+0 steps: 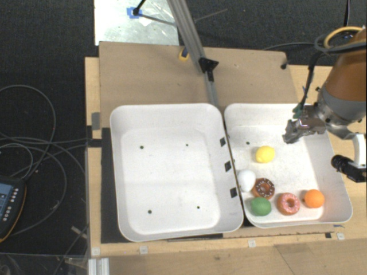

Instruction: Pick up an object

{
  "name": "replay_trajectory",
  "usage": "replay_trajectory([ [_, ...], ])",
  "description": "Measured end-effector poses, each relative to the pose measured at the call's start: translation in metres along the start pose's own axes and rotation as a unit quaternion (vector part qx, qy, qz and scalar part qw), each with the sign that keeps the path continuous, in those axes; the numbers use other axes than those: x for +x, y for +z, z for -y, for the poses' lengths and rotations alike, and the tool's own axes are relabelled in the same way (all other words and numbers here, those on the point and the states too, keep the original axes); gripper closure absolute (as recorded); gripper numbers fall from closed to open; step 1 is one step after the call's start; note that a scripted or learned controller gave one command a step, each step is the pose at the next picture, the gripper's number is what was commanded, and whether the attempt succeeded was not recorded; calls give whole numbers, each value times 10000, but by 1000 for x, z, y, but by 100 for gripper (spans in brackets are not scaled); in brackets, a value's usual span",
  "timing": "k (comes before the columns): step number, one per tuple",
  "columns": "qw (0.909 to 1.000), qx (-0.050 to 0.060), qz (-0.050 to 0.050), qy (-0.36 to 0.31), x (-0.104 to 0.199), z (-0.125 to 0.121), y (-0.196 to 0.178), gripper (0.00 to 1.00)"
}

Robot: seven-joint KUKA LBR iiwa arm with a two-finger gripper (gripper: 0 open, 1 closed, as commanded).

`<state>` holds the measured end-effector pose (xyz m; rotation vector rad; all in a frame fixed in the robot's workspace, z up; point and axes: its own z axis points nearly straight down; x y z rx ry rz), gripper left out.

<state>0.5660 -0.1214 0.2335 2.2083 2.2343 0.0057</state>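
Yellow ball (265,154) lies in your right bin (332,153), at about seven o'clock from your gripper (291,135) and near it; whether that gripper is open or closed is unclear.

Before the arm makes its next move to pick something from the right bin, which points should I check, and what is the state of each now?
1. Objects present in right bin: ok; yellow ball, white ball, chocolate donut, green ball, pink donut, orange ball.
2. Gripper over the right bin: ok.
3. Gripper carries nothing: ok.
4. Nearest target free-standing: ok, the yellow ball lies apart.
5. Clustered items: not ok, white ball, chocolate donut and green ball crowd together.
6. Finger opening: cannot tell.
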Motion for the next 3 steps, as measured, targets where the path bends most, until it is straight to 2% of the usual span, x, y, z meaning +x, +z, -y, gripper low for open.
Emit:
replay_trajectory([
  [2,10000,1,-1,-1,118,-2,-8,100],
  [3,10000,17,0,6,168,-1,5,100],
])
